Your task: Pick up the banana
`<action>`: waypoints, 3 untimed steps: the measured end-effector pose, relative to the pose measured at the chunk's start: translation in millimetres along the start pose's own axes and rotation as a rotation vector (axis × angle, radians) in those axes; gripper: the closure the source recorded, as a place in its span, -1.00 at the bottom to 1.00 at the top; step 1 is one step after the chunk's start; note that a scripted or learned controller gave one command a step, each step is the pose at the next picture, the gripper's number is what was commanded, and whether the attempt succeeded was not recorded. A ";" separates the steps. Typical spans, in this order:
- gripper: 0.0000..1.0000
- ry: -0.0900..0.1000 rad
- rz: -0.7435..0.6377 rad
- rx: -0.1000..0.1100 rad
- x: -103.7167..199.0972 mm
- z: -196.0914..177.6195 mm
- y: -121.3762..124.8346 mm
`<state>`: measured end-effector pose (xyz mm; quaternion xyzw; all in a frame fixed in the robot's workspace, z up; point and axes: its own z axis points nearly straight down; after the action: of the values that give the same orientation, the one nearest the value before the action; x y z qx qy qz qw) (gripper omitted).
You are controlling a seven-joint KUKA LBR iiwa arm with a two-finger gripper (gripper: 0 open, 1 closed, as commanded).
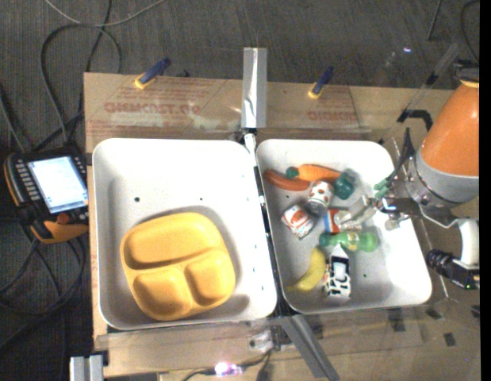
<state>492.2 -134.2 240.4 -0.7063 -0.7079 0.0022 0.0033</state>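
Banana (pixel 312 272) lies near the front of the right bin (pixel 404 288), touching a black-and-white toy (pixel 337 276); the left bin (pixel 110 173) holds a yellow tray (pixel 178 264). Farther right, the gripper (pixel 381 206) hovers over the clutter, its grip impossible to tell.

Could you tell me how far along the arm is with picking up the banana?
Nothing looks done yet: the banana lies on the floor of the right bin, near its front edge, beside a black-and-white toy. In hand: the gripper sits at the bin's right side, apart from the banana, above the toy pile. Left: reach the banana, close on it, and lift.
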 end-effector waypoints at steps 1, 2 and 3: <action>1.00 0.001 -0.001 0.007 0.6 -5.5 0.8; 1.00 -0.001 -0.013 -0.002 21.8 -26.2 22.2; -1.00 -0.001 -0.012 -0.002 21.4 -26.1 22.1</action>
<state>514.5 -112.8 266.4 -0.7021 -0.7121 0.0021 0.0024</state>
